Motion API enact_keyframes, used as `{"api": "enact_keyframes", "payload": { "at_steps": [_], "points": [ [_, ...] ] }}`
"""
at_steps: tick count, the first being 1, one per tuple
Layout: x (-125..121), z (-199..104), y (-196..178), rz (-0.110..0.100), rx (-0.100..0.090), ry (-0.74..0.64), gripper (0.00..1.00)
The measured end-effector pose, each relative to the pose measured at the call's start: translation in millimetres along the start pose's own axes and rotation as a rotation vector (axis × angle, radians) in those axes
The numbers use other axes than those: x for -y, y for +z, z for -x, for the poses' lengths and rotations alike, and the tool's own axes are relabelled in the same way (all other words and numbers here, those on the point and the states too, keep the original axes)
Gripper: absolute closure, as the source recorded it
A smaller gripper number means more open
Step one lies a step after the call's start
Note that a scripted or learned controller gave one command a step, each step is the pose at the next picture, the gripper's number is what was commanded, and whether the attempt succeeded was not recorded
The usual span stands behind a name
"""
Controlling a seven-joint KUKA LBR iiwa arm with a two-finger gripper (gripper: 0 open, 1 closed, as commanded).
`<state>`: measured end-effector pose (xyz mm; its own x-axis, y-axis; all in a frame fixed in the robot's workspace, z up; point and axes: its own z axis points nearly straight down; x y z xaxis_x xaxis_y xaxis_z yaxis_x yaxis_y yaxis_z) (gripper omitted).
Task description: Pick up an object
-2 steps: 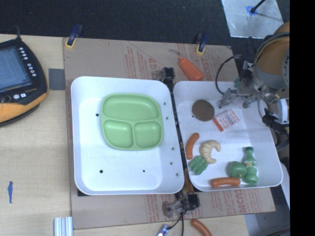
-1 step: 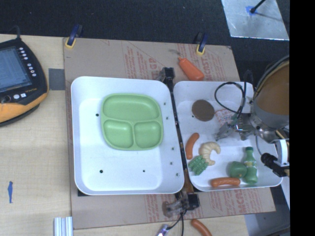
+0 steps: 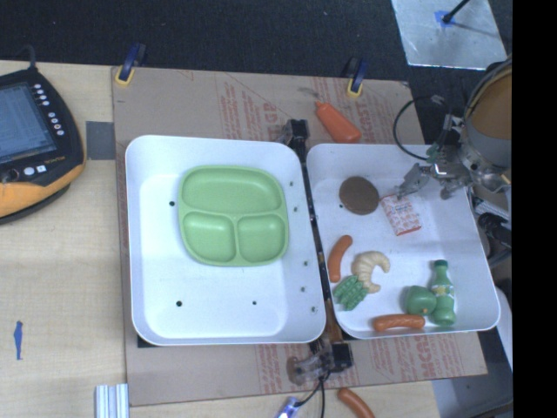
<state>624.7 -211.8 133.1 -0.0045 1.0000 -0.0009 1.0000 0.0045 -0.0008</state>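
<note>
The two-finger gripper [image 3: 426,179] hangs over the upper right corner of the right white bin [image 3: 461,242], and from where I stand its metal fingers are a tangle against the bin wall, so I cannot tell whether they are apart or together; nothing shows between them. Just beside it, toward the bin's middle, lies one small white and red packet [image 3: 401,215], and next to that one round brown disc [image 3: 358,195]. Further down the same bin sit one orange sausage [image 3: 339,257] along the left wall, one pale cream croissant [image 3: 372,269], one bunch of green grapes [image 3: 350,293] touching the croissant, one green toy bottle [image 3: 441,293] beside one green rounded fruit [image 3: 419,300], and a second orange sausage [image 3: 399,323] at the front edge. That makes eight pieces in this bin. The left white bin [image 3: 148,233] holds a single pale green plastic tray [image 3: 233,214] with three compartments. Outside the bins, one orange carrot [image 3: 337,122] lies on the cardboard sheet [image 3: 200,98] behind them, and one orange-cased control pendant [image 3: 35,142] rests at the bench's left.
</note>
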Motion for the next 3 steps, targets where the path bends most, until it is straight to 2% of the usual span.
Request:
{"api": "enact_keyframes", "payload": {
  "at_steps": [1,2,3],
  "points": [
    [33.2,-18.2,39.8,-0.004,-0.001,0.001,0.0],
    [33.0,-17.0,29.1,-0.004,0.001,-0.001,1.0],
    [51.1,-66.4,-45.1,0.0,-0.001,0.0,1.0]
  ]
}}
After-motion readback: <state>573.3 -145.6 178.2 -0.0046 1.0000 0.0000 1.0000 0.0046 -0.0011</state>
